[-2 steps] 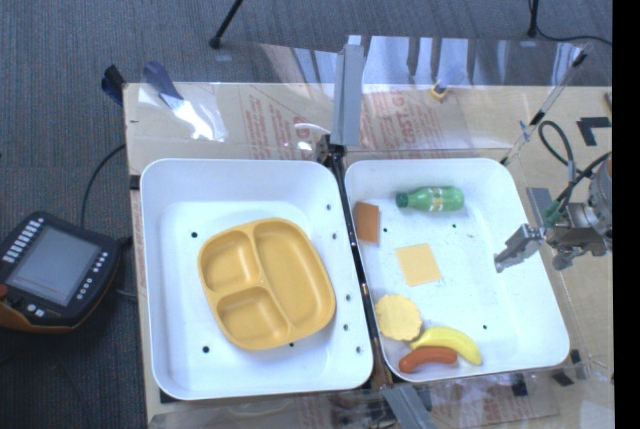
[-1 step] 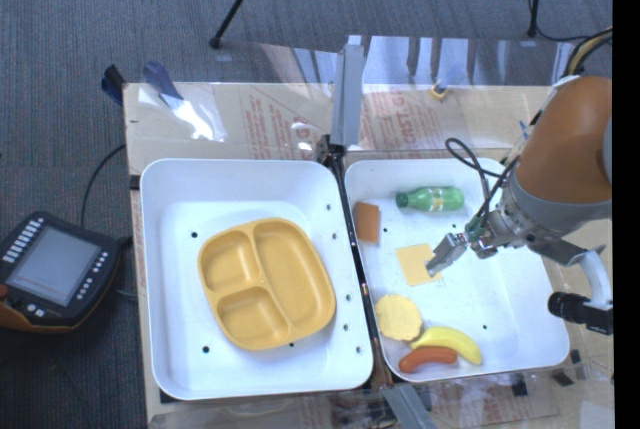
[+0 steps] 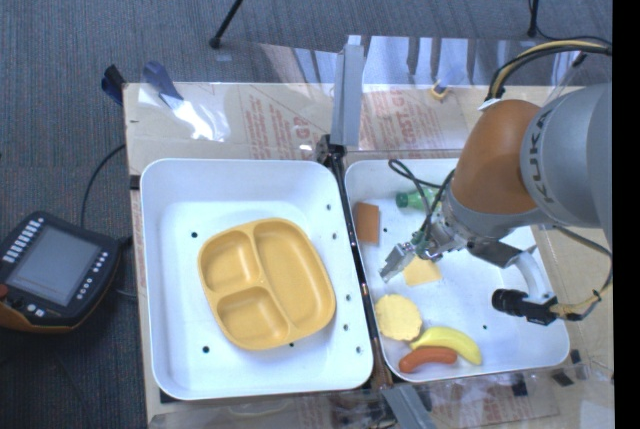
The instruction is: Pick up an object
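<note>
Two shallow white bins sit side by side on the counter (image 3: 250,122). The left bin (image 3: 170,207) holds a yellow three-compartment plate (image 3: 266,283), lying flat and slightly turned. The right bin (image 3: 520,342) holds toy foods: a brown slice (image 3: 367,223) against its left wall, a green piece (image 3: 409,200) at the far side, a pale yellow wedge (image 3: 422,272) near the middle, and, at the near side, a round yellow piece (image 3: 399,317), a banana (image 3: 449,344) and a red sausage (image 3: 428,358). The arm (image 3: 530,167) enters from the right; its hand (image 3: 398,260) hangs low over the right bin, just left of the wedge, fingers apart, nothing between them.
</note>
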You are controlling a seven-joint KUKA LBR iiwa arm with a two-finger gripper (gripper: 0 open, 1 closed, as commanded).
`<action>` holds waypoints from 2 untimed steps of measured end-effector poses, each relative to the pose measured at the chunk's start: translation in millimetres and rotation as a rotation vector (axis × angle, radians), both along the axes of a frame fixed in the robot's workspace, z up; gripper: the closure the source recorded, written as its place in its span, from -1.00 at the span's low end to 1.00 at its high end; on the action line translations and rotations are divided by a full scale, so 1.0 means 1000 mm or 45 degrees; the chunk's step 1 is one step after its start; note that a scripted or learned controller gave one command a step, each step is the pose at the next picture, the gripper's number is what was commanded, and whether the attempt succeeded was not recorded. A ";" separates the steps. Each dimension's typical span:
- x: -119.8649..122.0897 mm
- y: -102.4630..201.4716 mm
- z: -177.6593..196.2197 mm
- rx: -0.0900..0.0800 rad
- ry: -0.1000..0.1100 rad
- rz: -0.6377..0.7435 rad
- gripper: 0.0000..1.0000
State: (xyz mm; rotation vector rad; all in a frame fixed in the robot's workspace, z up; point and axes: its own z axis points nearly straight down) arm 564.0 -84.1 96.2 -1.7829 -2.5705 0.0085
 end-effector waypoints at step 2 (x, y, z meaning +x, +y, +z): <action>-0.056 -0.006 -0.011 -0.001 -0.009 -0.026 -1.00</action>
